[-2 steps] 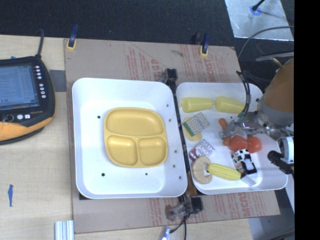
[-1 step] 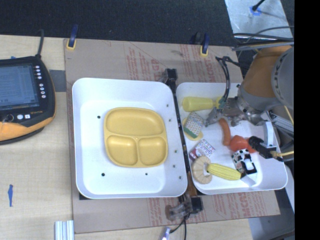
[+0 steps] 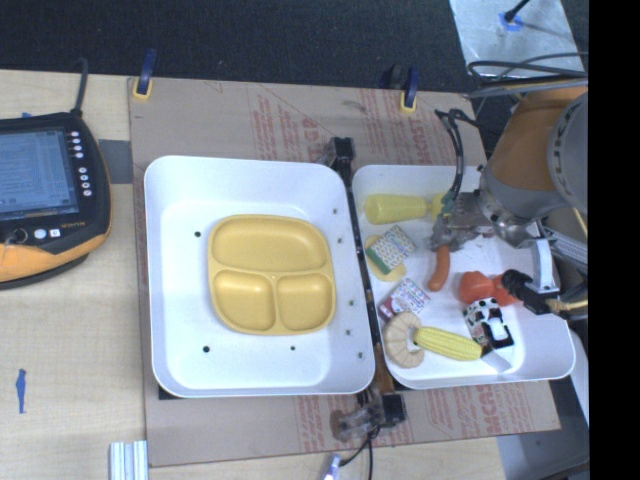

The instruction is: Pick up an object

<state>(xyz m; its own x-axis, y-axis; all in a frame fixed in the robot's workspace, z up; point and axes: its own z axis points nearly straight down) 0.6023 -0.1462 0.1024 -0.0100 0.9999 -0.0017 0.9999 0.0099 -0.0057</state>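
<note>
Corn cob [image 3: 448,343] lies below the tool [image 3: 447,236] touching a sausage [image 3: 438,268].

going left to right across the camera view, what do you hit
teach pendant → left white bin → yellow divided plate → yellow corn cob → orange toy → black-and-white toy

The arm [image 3: 545,163] is grey metal with a broad orange band; black cables loop along it toward a dark metal wrist.
</note>
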